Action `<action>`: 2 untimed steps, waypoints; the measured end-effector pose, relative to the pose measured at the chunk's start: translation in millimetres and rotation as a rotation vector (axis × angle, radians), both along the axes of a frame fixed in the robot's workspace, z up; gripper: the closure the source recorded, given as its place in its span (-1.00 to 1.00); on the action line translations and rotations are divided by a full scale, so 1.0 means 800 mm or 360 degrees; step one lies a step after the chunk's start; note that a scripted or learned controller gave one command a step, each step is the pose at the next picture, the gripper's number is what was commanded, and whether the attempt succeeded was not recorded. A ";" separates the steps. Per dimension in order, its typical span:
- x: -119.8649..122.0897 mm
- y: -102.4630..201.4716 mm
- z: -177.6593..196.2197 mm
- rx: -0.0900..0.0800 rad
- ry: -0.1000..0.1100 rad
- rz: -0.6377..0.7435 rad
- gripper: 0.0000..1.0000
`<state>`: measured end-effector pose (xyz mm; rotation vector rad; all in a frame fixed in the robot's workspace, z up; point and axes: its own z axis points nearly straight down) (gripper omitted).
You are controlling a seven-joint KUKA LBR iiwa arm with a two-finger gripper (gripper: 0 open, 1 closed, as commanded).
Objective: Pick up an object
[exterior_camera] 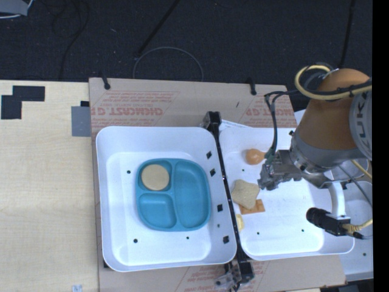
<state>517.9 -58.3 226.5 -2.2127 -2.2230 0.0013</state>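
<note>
1. Your arm [331, 117] reaches in from the right, wrist bent down over the right bin [292, 239].
2. Your tool [271, 178] sits low, just right of the slice of bread [245, 193]; whether it is spread or pinched, you cannot tell.
3. The bread lies near the bin's left wall, overlapping an orange cracker [258, 207].
4. A small orange ball [254, 156] rests just up-left of the tool.
5. The left bin [115, 224] carries a blue divided tray [188, 196] with a tan round cookie [155, 177] in its upper-left compartment.

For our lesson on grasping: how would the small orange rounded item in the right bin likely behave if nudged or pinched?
The orange rounded item looks smooth and bulbous, so it would probably roll when nudged. It seems small, so likely light. Its curved sides might slip from the pincer.
</note>
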 end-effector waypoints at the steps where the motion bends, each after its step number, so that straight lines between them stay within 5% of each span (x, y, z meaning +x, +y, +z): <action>1: 0.004 0.070 0.009 -0.0001 -0.0002 0.0001 1.00; 2: 0.015 0.140 -0.007 -0.0003 0.0000 0.0000 1.00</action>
